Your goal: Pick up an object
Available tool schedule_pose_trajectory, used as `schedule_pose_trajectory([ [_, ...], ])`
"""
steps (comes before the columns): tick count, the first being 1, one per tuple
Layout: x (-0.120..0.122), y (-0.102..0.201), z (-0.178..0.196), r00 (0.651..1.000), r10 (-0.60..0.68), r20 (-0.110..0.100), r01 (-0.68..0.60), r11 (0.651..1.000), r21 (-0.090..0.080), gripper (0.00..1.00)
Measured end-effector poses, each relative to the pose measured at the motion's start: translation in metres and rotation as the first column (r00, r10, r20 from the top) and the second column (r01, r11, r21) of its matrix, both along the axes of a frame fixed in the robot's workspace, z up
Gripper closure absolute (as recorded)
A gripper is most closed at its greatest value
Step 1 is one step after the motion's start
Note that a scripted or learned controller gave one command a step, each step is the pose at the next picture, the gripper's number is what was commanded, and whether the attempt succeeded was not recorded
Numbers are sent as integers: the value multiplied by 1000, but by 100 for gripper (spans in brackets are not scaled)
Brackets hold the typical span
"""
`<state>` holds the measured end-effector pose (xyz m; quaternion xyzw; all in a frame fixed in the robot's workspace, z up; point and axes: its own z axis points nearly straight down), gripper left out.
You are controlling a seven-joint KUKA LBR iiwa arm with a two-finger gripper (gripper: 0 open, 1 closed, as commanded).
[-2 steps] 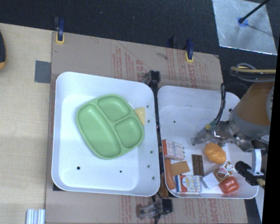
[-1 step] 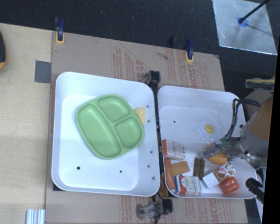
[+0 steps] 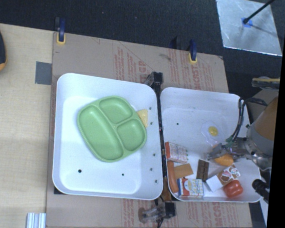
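The gripper reaches in from the right edge and hangs low over the right half of the right bin. Just under its tip lies a small orange object, touching or nearly touching it. Around it are a red round item, a white printed card, a brown bar, an orange flat piece, a small box and a carton. A little yellow object rests on clear wrapping farther back.
The left bin holds a green divided plate with a yellow piece poking out at its right edge. A black clip sits where the bins meet. Cables run down the arm near the right bin's far corner.
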<state>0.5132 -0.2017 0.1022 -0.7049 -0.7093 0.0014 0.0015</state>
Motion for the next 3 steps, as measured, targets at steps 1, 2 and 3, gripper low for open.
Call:
schedule_pose_trajectory([
  [1, 76, 49, 52, 1000, 2, 7, -2, 1000, -1, 100],
  [2, 146, 131, 102, 1000, 3, 8, -3, 1000, 0, 100],
  [3, 100, 155, 120, 1000, -2, -3, 2, 1000, 0, 100],
])
